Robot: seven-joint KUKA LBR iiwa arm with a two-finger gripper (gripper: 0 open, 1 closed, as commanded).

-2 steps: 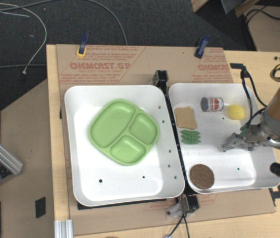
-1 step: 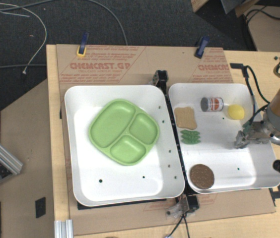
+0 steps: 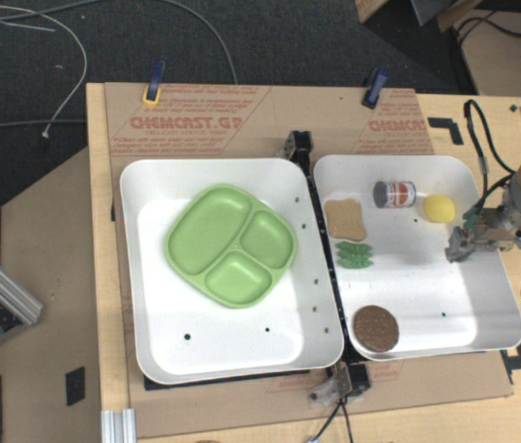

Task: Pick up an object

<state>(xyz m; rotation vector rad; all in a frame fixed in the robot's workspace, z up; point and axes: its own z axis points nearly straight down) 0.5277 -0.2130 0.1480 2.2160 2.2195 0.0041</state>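
Note:
The right bin [image 3: 482,303] holds a small can with a red label [image 3: 394,194] lying on its side, a yellow lemon [image 3: 440,209], a tan slice of bread [image 3: 345,219], a green leafy piece [image 3: 354,255] and a brown round patty [image 3: 375,328]. My gripper [image 3: 464,244] hangs over the right side of this bin, just below and right of the lemon. Nothing shows between its fingertips. The arm comes in from the right edge.
The left bin [image 3: 150,340] bears a green three-compartment plate [image 3: 232,245]. Both bins sit on a cardboard-covered bench with blue clamps [image 3: 154,81] at the back. Cables run along the bench's right side near the arm.

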